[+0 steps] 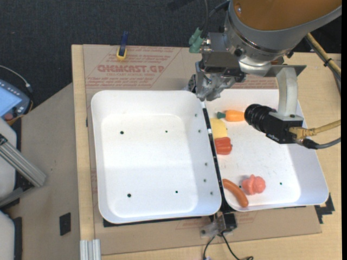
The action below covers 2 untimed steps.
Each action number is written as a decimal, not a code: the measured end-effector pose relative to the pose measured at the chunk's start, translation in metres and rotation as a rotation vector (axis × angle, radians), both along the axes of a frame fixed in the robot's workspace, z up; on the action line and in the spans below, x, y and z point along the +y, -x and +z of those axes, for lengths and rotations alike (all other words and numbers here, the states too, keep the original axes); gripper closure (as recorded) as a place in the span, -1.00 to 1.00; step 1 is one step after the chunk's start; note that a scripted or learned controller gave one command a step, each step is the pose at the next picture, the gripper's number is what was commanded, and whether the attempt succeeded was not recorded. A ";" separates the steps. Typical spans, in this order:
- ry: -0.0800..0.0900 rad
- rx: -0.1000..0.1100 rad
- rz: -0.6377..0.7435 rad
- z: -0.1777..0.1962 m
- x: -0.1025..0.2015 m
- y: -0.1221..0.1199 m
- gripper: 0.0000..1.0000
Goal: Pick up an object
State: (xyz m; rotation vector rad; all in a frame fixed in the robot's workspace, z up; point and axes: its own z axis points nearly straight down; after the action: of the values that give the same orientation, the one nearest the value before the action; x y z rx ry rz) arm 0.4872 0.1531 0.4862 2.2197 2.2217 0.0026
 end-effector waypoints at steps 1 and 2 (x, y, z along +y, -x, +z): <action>-0.001 -0.003 -0.001 0.011 0.000 -0.001 1.00; 0.002 0.007 -0.003 -0.011 -0.012 0.003 1.00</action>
State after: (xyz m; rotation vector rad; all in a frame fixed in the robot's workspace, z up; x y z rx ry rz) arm 0.4843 0.1411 0.4750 2.2251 2.2210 -0.0073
